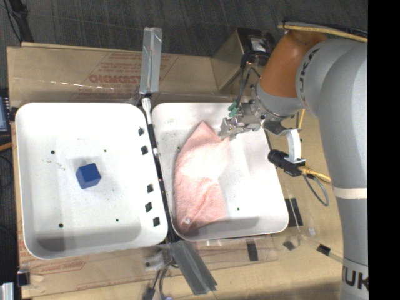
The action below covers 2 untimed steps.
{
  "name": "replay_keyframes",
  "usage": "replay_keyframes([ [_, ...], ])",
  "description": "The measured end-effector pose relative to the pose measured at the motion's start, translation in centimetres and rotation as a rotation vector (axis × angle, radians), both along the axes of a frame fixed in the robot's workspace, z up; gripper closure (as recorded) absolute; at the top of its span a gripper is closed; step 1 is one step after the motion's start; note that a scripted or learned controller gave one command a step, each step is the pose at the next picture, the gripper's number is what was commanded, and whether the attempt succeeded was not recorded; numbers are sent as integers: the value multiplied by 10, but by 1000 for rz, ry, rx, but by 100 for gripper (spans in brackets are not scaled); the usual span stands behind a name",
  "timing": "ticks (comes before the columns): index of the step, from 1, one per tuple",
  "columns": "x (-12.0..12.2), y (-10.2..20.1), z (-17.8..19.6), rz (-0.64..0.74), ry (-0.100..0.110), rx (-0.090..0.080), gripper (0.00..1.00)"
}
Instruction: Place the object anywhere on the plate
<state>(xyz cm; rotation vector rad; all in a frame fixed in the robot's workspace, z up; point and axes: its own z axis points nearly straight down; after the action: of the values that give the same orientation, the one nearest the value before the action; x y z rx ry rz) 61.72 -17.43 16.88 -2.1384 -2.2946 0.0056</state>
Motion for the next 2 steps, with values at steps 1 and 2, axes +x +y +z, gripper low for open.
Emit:
replay_keyframes([
  [1,6,9,50,17,-1,0,100],
  [2,7,9,60,22,-2,0,100],
])
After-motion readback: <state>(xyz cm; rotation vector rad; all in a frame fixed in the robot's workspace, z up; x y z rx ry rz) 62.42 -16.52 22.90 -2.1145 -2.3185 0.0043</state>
